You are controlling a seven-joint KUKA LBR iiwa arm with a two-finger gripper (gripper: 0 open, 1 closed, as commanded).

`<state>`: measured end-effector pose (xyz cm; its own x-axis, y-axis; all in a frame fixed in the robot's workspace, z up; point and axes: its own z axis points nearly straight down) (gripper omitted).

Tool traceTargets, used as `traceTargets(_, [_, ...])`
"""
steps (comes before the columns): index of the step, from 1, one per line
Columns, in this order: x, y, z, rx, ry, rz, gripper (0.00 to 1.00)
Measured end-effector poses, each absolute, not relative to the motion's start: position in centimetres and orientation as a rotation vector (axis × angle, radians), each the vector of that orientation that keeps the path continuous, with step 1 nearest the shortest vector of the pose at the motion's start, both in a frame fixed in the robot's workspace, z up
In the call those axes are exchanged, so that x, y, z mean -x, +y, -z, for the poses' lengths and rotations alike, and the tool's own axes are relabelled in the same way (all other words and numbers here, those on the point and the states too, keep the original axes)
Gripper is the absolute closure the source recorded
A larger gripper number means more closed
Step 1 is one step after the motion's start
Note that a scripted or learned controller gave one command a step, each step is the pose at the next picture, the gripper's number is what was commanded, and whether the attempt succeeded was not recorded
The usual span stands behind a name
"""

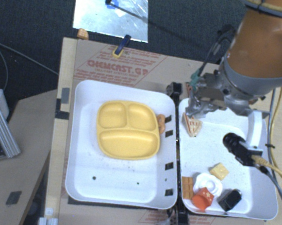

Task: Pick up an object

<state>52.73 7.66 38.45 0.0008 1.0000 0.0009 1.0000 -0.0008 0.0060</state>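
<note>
While the tool [196, 113] hovers low (open or closed, I cannot tell), the tan wedge [191, 127] lies just beneath its tip in the right bin [261, 201], so the coming move looks like a short straight drop.

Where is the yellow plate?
In the camera view, the yellow plate lies in the left bin, with a small orange piece beside its right rim.

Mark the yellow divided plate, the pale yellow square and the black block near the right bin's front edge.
yellow divided plate [126, 145], camera view, on its largest compartment.
pale yellow square [219, 171], camera view, on its top face.
black block [230, 199], camera view, on its middle.
</note>
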Motion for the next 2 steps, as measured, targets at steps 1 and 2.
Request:
traceTargets(1, [-51.6,6.3,-38.7,-2.219,2.220,-0.004,1.00])
traceTargets(2, [-48.7,4.0,-41.7,-2.219,2.218,-0.008,1.00])
